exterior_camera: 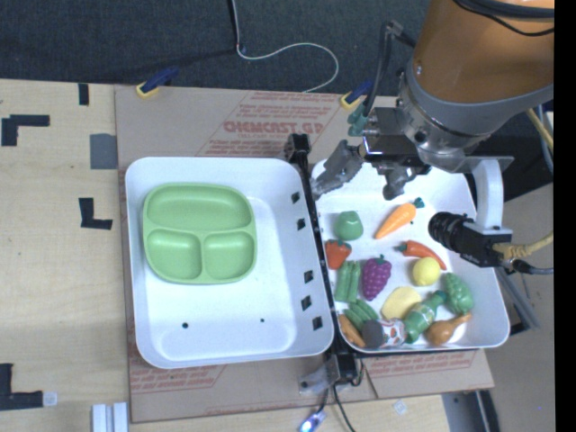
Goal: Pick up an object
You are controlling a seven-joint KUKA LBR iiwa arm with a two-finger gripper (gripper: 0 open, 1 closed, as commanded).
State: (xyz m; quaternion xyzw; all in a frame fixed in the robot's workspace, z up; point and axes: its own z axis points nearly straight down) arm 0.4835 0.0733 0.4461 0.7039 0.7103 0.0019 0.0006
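You have a divided plate (199,233) in the left bin (144,331), upper part. Toy foods (396,282) crowd the right bin (490,331), lower right of frame.

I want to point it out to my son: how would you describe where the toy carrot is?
Look in the right-hand white bin, the one full of toy food. Near its upper middle, just below the gripper, lies the toy carrot, slanted, with a green tip toward upper right. It is the one long orange cone among rounder pieces.

A pale wooden table (54,268) with black tape marks (25,128) carries a printed cardboard sheet (225,124). Behind lies dark blue carpet (108,16), crossed by a white cable (270,52).
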